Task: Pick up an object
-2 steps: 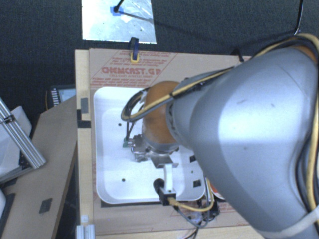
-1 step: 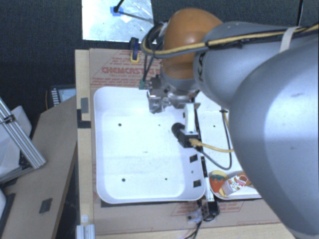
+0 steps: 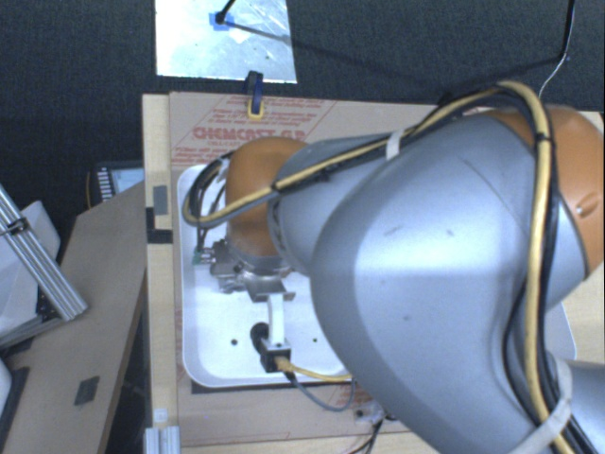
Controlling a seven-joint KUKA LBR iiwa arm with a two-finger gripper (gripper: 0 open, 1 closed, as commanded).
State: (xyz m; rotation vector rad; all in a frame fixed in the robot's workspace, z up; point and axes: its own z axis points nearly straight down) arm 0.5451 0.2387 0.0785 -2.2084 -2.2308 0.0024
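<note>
Camera view, arm. The arm (image 3: 444,282) enters from 3 o'clock and covers the right and centre of the frame, a smooth grey shell with a dull sheen. A yellow cable (image 3: 541,206) is strapped along it. The orange band (image 3: 253,185) sits just left of centre, and the wrist points down toward 7 o'clock. The gripper (image 3: 250,280) is a block of grey metal hanging low over the bin, close to its floor. Claw state: cannot tell, as the wrist hides it.

Containers. The white bin (image 3: 210,353) lies at 7 o'clock. It is shallow, of glossy plastic with rounded corners. The visible floor is bare white with a few small dark dots. The arm hides the rest, so I cannot tell where the object lies.

Materials around. The bin rests on a tan cardboard sheet (image 3: 284,126) printed in red letters, reaching toward 12 o'clock. At 11 o'clock a crinkled silvery foil square (image 3: 227,36) lies on dark fabric (image 3: 76,64). At 9 o'clock there is a ribbed aluminium rail (image 3: 38,268), set at a slant.
</note>
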